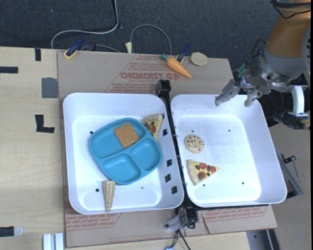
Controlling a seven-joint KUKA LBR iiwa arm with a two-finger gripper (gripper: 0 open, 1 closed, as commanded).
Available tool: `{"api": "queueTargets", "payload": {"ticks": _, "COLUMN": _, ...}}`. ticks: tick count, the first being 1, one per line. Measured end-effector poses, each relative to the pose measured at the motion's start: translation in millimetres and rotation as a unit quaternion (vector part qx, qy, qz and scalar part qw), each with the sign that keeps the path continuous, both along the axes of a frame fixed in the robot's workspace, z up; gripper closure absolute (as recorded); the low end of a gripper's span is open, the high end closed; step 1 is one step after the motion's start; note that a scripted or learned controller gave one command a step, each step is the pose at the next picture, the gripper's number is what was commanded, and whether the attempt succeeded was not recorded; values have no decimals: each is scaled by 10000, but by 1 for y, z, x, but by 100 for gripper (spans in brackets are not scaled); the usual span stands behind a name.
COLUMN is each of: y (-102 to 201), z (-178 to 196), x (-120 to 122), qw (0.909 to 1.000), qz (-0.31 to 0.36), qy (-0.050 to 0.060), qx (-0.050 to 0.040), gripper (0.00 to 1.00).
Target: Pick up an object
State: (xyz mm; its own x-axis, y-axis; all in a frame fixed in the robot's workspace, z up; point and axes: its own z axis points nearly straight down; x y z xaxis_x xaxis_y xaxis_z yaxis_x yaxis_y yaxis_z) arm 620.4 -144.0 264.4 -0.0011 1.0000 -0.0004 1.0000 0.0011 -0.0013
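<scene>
My gripper (236, 99) hangs over the back rim of the right bin (261, 139), open, with its two grey fingers spread and nothing between them. In the right bin lie a round cookie (194, 143) and a pizza slice (201, 170), both well in front and left of the gripper. The left bin (75, 155) bears a blue divided plate (126, 151) with a brown toast square (127, 135) on it. A second pizza slice (154, 123) rests by the plate's back right edge. A waffle cone (109, 194) lies near the left bin's front wall.
Behind the bins, on the cardboard, lie a toy carrot (178, 66) and a small beige disc (199, 59). Cables (115, 20) loop at the back. A black clip strip (167, 134) joins the two bins.
</scene>
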Motion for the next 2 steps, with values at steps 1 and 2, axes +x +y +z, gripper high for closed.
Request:
{"api": "queueTargets", "payload": {"ticks": 1, "y": 36, "z": -109, "x": -49, "qw": 10000, "qz": 0, "qy": 63, "qx": 20, "gripper": 0}}
{"api": "queueTargets", "payload": {"ticks": 2, "y": 40, "z": -183, "x": -10, "qw": 10000, "qz": 6, "qy": -14, "qx": -13, "gripper": 0}}
